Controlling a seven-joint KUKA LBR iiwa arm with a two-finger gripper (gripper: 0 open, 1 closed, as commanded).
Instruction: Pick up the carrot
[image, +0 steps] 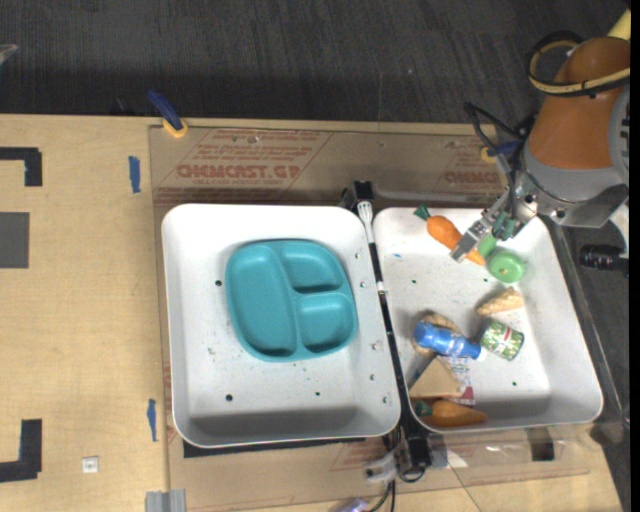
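The carrot (443, 230), orange with a green top, lies at a slant in the back left part of the right bin (570, 330). My gripper (476, 246) reaches down from the right and sits directly over the carrot's lower right end, hiding part of it. A small orange bit shows just past the gripper, beside a green round object (506, 266).
The right bin also holds a tan bread-like piece (500, 300), a blue bottle (445, 340), a green can (502, 342), a brown wedge (438, 380) and an orange item (456, 413) at the front wall. A teal divided plate (290, 297) lies in the left bin (190, 330).
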